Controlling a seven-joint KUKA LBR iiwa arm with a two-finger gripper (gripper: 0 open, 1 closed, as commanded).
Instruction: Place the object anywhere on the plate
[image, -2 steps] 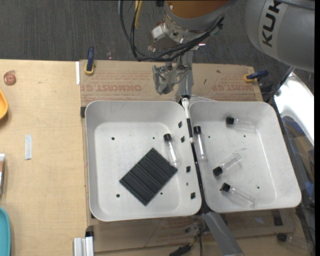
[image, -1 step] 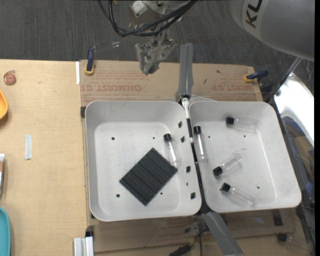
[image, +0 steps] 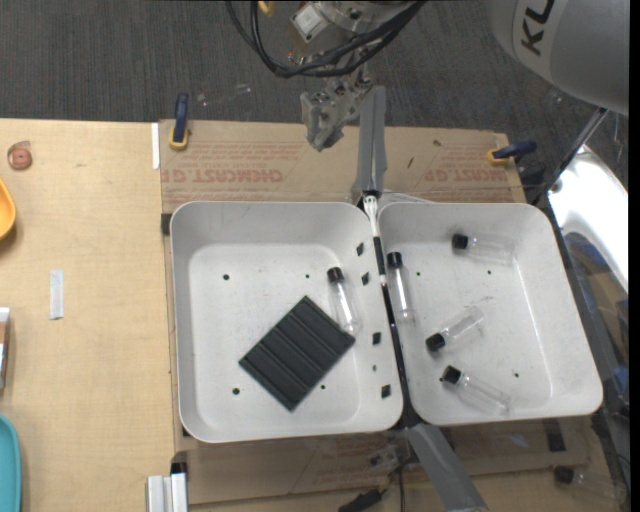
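The plate (image: 297, 352) is a black ribbed rectangle lying at an angle on the floor of the left bin (image: 200, 300). A clear vial with a black cap (image: 342, 298) lies in the same bin, just past the plate's upper right corner and beside it, not on it. My gripper (image: 328, 122) hangs high above the far rim of the bins, over the cardboard, well away from the vial and the plate. I see nothing held in it.
The right bin (image: 560, 330) holds several more clear capped vials, among them one along its left wall (image: 398, 285), one at the back (image: 465, 241) and two towards the front (image: 455, 328) (image: 472, 390). Clamps (image: 180, 125) (image: 510, 152) hold the cardboard sheet at the back.
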